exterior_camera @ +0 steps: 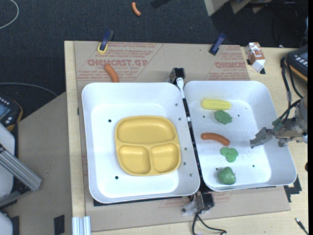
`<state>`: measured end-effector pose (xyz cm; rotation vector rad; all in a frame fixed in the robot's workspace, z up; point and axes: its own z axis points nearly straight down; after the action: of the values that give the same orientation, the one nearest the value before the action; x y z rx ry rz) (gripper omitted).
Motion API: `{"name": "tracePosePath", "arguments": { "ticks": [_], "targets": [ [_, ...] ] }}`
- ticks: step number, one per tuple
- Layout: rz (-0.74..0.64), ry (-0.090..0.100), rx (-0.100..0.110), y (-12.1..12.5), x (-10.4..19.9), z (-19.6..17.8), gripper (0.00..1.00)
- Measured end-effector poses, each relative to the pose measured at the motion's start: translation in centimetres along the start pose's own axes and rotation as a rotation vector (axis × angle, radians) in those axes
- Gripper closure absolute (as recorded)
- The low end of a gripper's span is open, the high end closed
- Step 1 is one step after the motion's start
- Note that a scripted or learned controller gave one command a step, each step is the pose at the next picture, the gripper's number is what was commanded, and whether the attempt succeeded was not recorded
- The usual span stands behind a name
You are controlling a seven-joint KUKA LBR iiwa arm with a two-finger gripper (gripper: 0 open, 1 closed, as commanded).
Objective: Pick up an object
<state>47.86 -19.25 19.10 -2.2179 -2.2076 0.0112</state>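
Over the right bin (274, 102), the fingers (258, 141) reach leftward, their state unclear.

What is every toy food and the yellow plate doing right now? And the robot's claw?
Yellow plate: upright, in left bin.
Corn: lying flat, right bin.
Sausage: lying flat, untouched.
Green pepper: resting near front wall.
Gripper: low over right bin, holding nothing.

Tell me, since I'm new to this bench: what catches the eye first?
The big yellow divided plate in the left bin stands out first. Next come the toy foods in the right bin: a corn cob, a sausage and green vegetables. The claw reaches in over that bin's right side.
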Motion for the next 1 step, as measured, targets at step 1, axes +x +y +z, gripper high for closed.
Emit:
{"name": "tracePosePath", "arguments": {
  "ticks": [1],
  "targets": [
    [-0.004, -0.004, -0.013, 0.33, 0.05, -0.64, 0.00]
  ]
}}
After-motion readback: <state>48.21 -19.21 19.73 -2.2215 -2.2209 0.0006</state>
